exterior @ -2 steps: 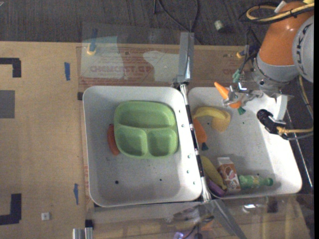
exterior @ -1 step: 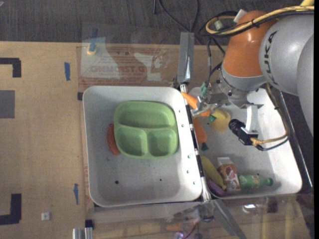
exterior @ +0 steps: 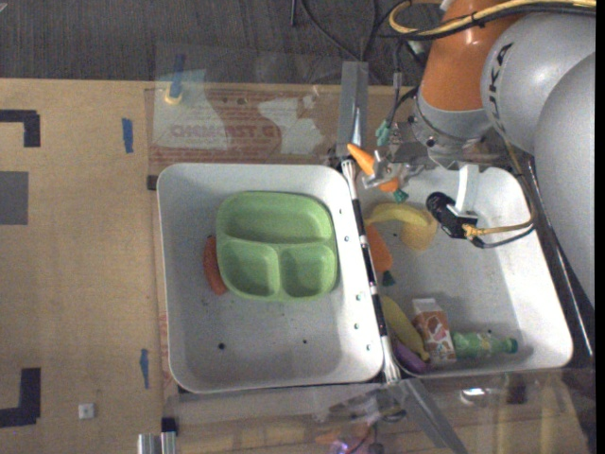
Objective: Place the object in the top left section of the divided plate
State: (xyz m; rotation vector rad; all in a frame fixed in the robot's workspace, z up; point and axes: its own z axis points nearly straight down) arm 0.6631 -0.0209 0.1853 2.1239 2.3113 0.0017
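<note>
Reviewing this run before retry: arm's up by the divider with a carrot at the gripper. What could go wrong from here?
1. The carrot sits at the gripper right over the wall between the bins; a weak grip could drop it there.
2. Another orange piece lies against the green divided plate, on its left edge; it may confuse detection.
3. The plate's sections are small, so a slanted release might land outside the target.

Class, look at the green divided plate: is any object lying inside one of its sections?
No. All sections of the green divided plate look bare; an orange carrot lies outside against its left edge.
</note>
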